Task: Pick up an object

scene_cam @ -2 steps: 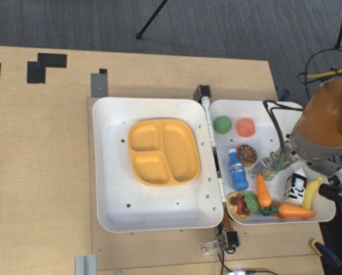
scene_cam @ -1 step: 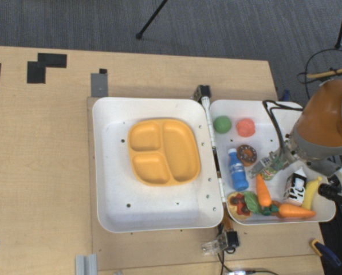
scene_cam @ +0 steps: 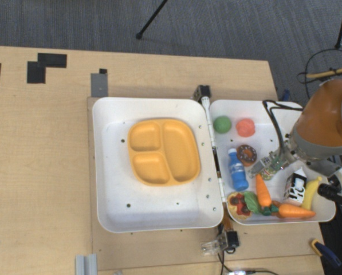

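From the camera view above the table, we see two shallow white plastic bins side by side on the pale wooden table (scene_cam: pixel 39 153). The left bin (scene_cam: pixel 110 211) carries a yellow three-compartment plastic tray (scene_cam: pixel 162 152) and nothing the arm is working on. The right bin (scene_cam: pixel 262 110) holds all the small things: a green ball (scene_cam: pixel 221 124), a pinkish-red ball (scene_cam: pixel 246 127), a blue plastic bottle (scene_cam: pixel 237 171), a brown round doughnut-like toy (scene_cam: pixel 247 153), two orange toy carrots (scene_cam: pixel 263 191), a yellow banana-shaped toy (scene_cam: pixel 310 191) and a black-and-white box (scene_cam: pixel 296 187).

The grey arm with its orange band reaches in from the right, and its gripper (scene_cam: pixel 270 165) hangs low over the middle of the right bin, just beside the doughnut-like toy and above the upper carrot. We cannot tell how the gripper is set, and we see nothing caught in it.

We judge the task barely begun: the gripper is positioned among the objects, but every object lies in the bin, so the grasp and the lift are both left to do.
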Available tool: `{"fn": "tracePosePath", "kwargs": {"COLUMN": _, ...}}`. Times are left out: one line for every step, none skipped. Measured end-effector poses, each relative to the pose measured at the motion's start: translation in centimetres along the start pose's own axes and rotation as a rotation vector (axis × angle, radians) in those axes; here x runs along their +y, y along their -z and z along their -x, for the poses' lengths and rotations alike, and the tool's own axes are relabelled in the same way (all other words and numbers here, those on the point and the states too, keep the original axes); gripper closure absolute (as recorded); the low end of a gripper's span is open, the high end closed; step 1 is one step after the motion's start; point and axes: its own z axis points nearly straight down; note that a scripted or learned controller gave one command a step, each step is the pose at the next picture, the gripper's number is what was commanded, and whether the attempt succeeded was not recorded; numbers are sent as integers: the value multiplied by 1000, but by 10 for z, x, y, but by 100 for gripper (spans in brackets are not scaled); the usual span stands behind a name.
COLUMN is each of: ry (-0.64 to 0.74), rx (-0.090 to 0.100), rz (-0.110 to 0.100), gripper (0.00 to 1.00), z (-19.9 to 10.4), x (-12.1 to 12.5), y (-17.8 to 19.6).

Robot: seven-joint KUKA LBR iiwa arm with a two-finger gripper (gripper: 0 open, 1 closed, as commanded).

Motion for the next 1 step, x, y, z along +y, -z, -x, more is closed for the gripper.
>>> {"fn": "tracePosePath", "kwargs": {"ry": 60, "rx": 0, "rz": 1, "gripper": 0, "z": 0, "x": 0, "y": 0}}
